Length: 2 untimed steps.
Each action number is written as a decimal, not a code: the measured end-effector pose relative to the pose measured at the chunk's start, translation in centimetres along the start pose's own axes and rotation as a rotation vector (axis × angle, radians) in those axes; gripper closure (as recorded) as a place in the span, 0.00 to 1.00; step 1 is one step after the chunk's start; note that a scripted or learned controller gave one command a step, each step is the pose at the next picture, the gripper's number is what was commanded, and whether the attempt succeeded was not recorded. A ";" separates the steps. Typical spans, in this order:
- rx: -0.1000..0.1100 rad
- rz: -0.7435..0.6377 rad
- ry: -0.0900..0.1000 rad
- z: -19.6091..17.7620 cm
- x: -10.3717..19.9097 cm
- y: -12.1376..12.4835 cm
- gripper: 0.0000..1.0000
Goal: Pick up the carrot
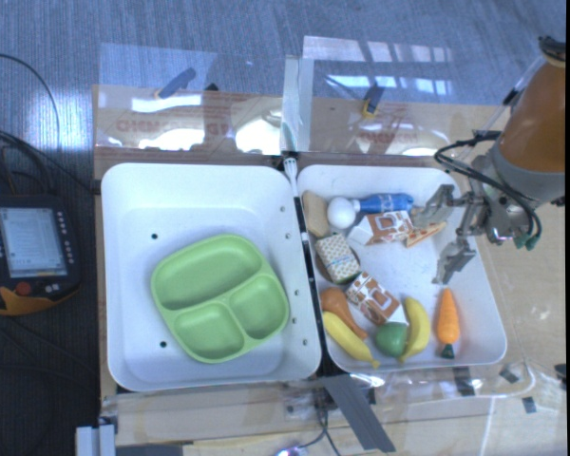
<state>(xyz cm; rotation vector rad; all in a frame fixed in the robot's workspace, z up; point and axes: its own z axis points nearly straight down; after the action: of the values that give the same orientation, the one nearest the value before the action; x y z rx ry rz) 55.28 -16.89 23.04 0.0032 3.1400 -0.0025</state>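
Gripper [451, 237]: two grey metal fingers spread wide, nothing between them, hanging over the right side of the right bin [484, 350].

Carrot [446, 319]: short, tapered, smooth orange body with a dark green stub at the near end; lies just near of the fingers, against the bin's right wall, apart from them.

Step, as judged: approach, grasp not yet made. The next move calls for travel toward the near edge, descent, and fingers set across the carrot's narrow width.

Neighbours: glossy yellow banana [418, 326] just left of the carrot; green round fruit [391, 338] beside it; a second banana [349, 338] further left; patterned box [372, 296] at bin centre.

Left bin: matte green divided plate [220, 297], three compartments.
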 end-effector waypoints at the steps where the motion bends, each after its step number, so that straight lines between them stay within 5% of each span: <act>1: 0.001 -0.268 -0.006 13.8 4.7 1.1 0.00; 2: 0.005 -0.271 -0.011 12.6 4.5 1.3 1.00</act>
<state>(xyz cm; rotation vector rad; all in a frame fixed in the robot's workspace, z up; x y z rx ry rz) 50.84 -15.64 10.42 -0.4189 3.1008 -0.0104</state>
